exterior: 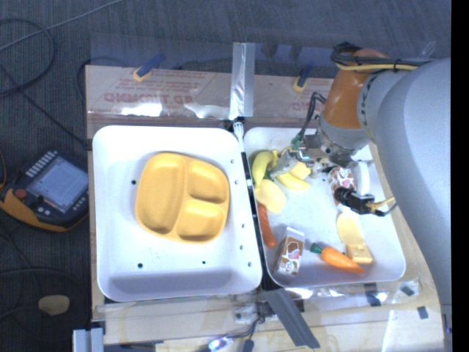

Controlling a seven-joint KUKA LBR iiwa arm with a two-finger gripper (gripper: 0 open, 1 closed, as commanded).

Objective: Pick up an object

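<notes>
Two bins: my end effector (pixel 316 155), grip state unclear, low in right bin (pixel 381 270) beside banana (pixel 260 165); carrot (pixel 338 258) nearer front.

Left shallow white plastic bin (pixel 110 218): smooth, slight gloss. Yellow three-compartment plastic tray (pixel 183 196): smooth, satin sheen. Far brown cardboard sheet (pixel 168 94): matt, under glossy clear film. Grey arm casing (pixel 425 145): smooth, matt. Dark floor carpet (pixel 44 79): rough weave.

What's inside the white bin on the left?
The left bin holds a yellow tray with three compartments, lying near the middle. The bin floor around it shows a few small dark dots. Whatever lies beneath the tray is covered and cannot be seen.
</notes>
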